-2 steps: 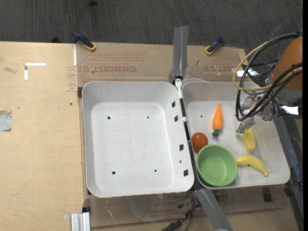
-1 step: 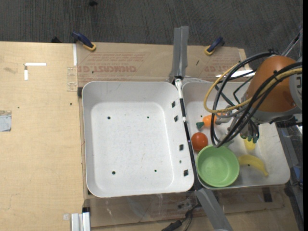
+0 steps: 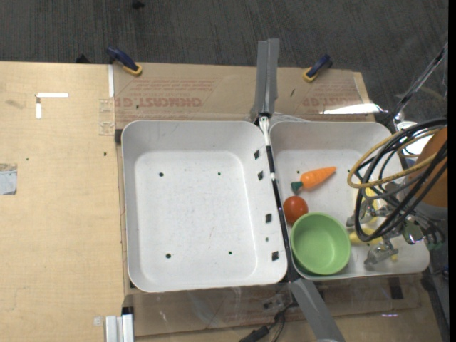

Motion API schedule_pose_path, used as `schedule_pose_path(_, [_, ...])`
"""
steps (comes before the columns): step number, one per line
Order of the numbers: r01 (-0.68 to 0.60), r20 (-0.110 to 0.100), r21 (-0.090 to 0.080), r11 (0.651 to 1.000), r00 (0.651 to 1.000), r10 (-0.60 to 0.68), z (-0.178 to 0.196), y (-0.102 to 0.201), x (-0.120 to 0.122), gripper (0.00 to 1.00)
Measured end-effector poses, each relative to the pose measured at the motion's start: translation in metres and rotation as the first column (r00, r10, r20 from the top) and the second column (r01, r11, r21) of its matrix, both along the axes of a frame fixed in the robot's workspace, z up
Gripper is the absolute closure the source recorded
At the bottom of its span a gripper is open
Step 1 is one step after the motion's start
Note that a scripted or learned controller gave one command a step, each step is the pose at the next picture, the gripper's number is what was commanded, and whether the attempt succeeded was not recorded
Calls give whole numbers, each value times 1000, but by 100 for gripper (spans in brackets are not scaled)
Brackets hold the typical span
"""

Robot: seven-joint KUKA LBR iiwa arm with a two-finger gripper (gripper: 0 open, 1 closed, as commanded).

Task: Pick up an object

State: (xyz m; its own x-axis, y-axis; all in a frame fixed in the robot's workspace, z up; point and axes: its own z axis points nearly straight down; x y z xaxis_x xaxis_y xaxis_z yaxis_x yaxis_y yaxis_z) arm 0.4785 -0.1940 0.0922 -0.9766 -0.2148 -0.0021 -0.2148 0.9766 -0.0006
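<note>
The right bin (image 3: 335, 137) holds three visible objects. A toy carrot (image 3: 317, 177) lies near the middle of the bin floor, tilted, with its green end toward the divider. A red tomato (image 3: 295, 206) sits just below it, near the divider between the bins. A green bowl (image 3: 320, 243) stands upright in the near corner, touching or almost touching the tomato. The left bin (image 3: 196, 201) shows a bare white floor.

The gripper (image 3: 381, 251) is low at the right side of the right bin, just beside the bowl. A bundle of black and yellow cables (image 3: 388, 180) loops over it. Whether the gripper is open, closed or holding anything cannot be determined: the cables and wrist hardware cover it. A yellow patch shows near it, between bowl and gripper, but it cannot be identified as an object or as cable.

Risks from this position:

1. Bowl contact. The gripper is near the bowl rim. A sideways move toward the tomato or carrot is likely to push the bowl against the tomato and roll it.
2. Tomato grasp. The tomato is round and smooth and sits between bowl and divider. One finger is likely to land on the bowl rim.
3. Carrot grasp. The carrot is tapered. A grasp near the tip is likely to slip.
4. Bin wall. The gripper is close to the right wall, so a descent here may strike it.
</note>
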Motion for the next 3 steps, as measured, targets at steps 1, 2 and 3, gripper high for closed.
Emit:
schedule_pose_path(1, [123, 5, -8, 992, 992, -123, 2, 37, 21, 0])
schedule_pose_path(2, [149, 5, 0, 989, 989, -149, 6, 64, 89, 0])
schedule_pose_path(3, [428, 3, 2, 904, 904, -428, 2, 103, 131, 0])
